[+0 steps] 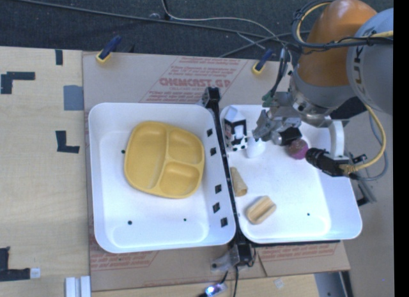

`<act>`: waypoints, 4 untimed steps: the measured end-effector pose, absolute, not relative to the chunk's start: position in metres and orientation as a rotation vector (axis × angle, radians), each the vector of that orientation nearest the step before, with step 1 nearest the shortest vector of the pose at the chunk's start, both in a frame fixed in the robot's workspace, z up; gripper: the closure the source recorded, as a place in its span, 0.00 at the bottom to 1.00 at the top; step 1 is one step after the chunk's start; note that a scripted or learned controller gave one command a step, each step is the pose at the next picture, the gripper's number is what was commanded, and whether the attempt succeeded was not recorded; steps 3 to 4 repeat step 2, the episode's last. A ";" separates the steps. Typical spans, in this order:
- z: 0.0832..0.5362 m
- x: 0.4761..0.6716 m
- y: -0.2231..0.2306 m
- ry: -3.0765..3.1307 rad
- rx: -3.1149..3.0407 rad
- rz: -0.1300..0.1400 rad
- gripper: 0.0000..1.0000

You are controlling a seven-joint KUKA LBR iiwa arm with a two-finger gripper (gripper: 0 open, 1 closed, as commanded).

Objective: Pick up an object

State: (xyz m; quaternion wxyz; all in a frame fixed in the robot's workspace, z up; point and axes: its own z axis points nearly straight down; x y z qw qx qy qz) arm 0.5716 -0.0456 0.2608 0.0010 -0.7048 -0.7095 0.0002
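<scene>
Nearest the camera, the front rim of the left bin (pixel 153 246) meets the front rim of the right bin (pixel 300 239) at a black clip strip between them; both sit on a cardboard sheet (pixel 185 78) held at the back by two yellow-and-blue clamps, presumably so nothing shifts under the arm. Left bin: one yellow divided plate (pixel 164 159), lying flat, slightly toward the back. Right bin, working rightward: a small black-and-white carton (pixel 236 131) upright near the dividing wall; just in front of it, a tan cone-like piece (pixel 238 181) lying along that wall; further forward a tan bread-like block (pixel 261 209), apart from both. A white cup-like item (pixel 254 147) stands just beside the carton. To its right a dark purple rounded object (pixel 296 147) lies near the back of the bin. The gripper (pixel 276 128) hangs low over the back of the right bin, between the white item and the purple one; whether its tips are apart, together or on anything, I cannot tell, since the wrist hides them. The arm comes in from the right, orange band uppermost, wrist pointing steeply down. Judgement: candidate pick is one of the items crowded at the back; no grasp confirmed.
</scene>
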 end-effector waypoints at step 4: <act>0.253 0.548 0.049 -2.226 -2.214 0.002 1.00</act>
